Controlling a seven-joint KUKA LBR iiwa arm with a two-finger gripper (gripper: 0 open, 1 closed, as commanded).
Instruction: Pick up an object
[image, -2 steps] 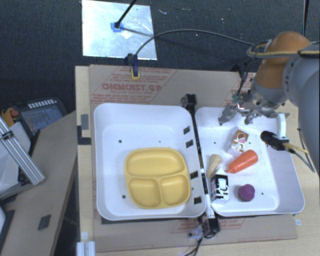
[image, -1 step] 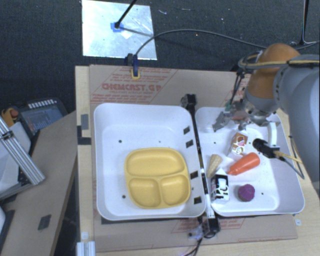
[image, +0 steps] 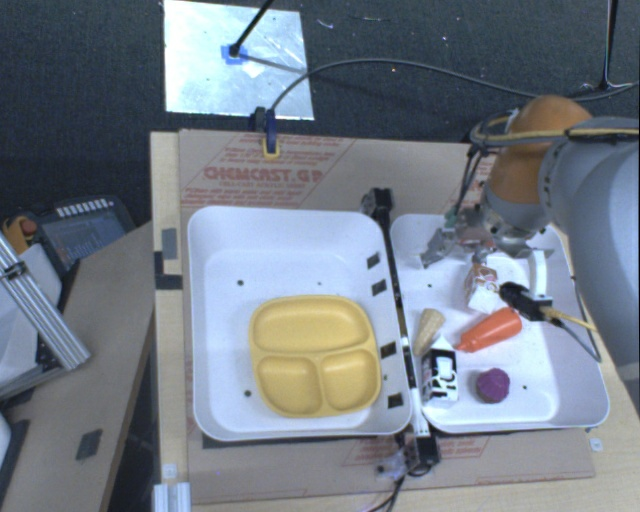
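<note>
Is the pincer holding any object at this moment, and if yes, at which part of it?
It cannot be told. The pincer hangs low over the right bin, above a small white and red packet, but whether it touches the packet is unclear.

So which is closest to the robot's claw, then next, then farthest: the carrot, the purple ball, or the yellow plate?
From the gripper at the back of the right bin:
1. Carrot, middle of the right bin.
2. Purple ball, front of the right bin.
3. Yellow plate, over in the left bin.

Smooth glossy plastic bins (image: 215, 300), a matt yellow plastic tray (image: 312, 353), rough brown cardboard (image: 300, 170) beneath, a shiny foil sheet (image: 200, 60)
</note>
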